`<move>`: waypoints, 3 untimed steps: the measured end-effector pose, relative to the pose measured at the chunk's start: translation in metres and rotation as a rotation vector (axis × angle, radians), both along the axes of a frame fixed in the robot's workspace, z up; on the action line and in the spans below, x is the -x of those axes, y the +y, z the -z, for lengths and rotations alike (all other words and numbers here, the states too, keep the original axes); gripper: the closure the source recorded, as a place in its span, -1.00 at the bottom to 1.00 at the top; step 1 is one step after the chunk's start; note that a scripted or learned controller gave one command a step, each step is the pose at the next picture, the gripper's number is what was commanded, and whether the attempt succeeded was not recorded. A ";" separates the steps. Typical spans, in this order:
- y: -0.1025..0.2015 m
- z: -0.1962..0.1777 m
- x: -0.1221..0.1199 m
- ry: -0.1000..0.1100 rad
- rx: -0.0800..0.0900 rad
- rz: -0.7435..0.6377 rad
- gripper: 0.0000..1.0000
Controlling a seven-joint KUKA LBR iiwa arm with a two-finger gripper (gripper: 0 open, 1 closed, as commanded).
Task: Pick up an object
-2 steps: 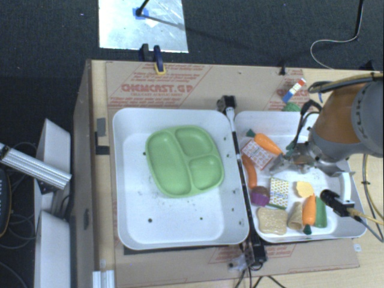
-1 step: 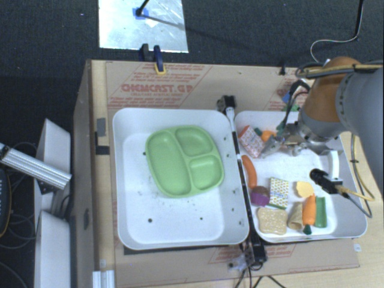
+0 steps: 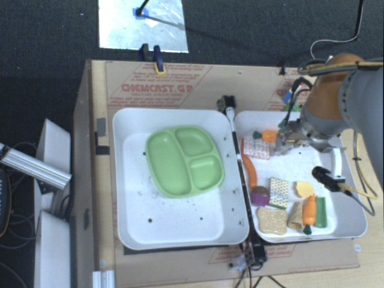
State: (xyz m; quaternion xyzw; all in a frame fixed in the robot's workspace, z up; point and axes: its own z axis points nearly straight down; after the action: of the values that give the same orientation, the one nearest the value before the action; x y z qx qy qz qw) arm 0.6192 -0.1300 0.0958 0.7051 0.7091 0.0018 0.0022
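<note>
Several small toys are lying in the right bin (image 3: 354, 221): a carrot (image 3: 308, 209), a cracker (image 3: 272, 220), a patterned card (image 3: 256, 148). "CHEMCAST GP" is showing in red on the board (image 3: 157, 89) behind. The gripper (image 3: 287, 138) is hovering just beside that card; whether it's gripping, I cannot tell.

A green sectioned plate (image 3: 183, 161) lies in the left white bin (image 3: 135, 221), with a shiny metal sheet (image 3: 143, 18) on the dark floor well beyond that bin.

A lab — robot arm (image 3: 354, 95), test bins (image 3: 129, 179).
</note>
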 end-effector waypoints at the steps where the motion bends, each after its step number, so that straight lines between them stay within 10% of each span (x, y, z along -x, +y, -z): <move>1: 0.000 0.000 0.000 0.000 0.001 0.000 -1.00; 2: -0.001 0.012 -0.047 0.017 0.000 0.002 -1.00; 3: -0.001 0.001 -0.047 0.024 -0.001 -0.001 1.00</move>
State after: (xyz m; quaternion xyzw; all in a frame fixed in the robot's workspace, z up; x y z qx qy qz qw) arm 0.6659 -0.1309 0.0948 0.7046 0.7095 -0.0060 -0.0067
